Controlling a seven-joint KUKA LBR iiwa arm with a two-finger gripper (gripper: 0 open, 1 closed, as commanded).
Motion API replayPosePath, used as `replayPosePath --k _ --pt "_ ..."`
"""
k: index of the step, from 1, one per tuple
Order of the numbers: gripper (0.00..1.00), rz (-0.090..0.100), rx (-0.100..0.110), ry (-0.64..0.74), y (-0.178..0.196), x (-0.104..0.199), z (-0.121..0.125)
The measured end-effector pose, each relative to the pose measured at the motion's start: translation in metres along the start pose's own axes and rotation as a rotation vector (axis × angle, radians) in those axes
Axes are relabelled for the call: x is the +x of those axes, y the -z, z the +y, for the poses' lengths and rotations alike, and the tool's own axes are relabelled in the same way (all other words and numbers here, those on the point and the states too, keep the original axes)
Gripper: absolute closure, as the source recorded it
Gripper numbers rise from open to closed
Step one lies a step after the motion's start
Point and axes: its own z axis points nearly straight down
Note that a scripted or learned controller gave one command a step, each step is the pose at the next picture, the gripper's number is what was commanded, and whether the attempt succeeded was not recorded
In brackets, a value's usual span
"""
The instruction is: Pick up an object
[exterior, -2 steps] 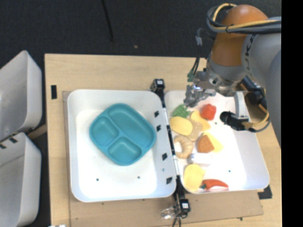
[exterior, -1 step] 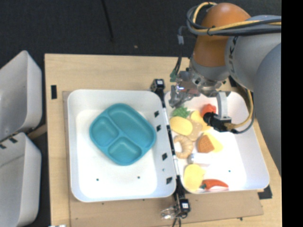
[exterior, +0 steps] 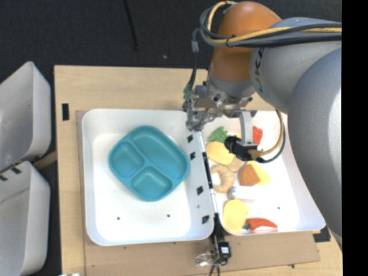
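While the arm (exterior: 287,56) hangs over the top of the right bin (exterior: 299,206), the picking step looks like it is just starting. From the camera above, the pincer (exterior: 198,117) sits near the wall between the two bins, close to the top edge. I cannot tell how it is set, and nothing shows inside it.

Toy food lies in a pile in the right bin: a green piece (exterior: 218,134), a pale yellow piece (exterior: 219,153), an orange wedge (exterior: 250,175), a round yellow piece (exterior: 234,213) and a red pepper (exterior: 261,223) lower down. Next, I think the pincer must move over one piece and go down.

In the left bin (exterior: 100,223) rests a blue tray (exterior: 148,162). On the counter (exterior: 69,85), the bin wall and the crowded pile could get in the way.
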Motion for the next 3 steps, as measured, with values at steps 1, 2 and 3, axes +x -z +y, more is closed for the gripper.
replayPosePath --k 1,2,3 --pt "1.0 -0.003 0.0 -0.003 -0.0149 -0.0012 0.0106" --pt "1.0 -0.003 0.001 -0.007 -0.018 -0.0077 0.0068" --pt "1.0 -0.001 -0.001 -0.004 -0.0128 -0.0003 0.0109"
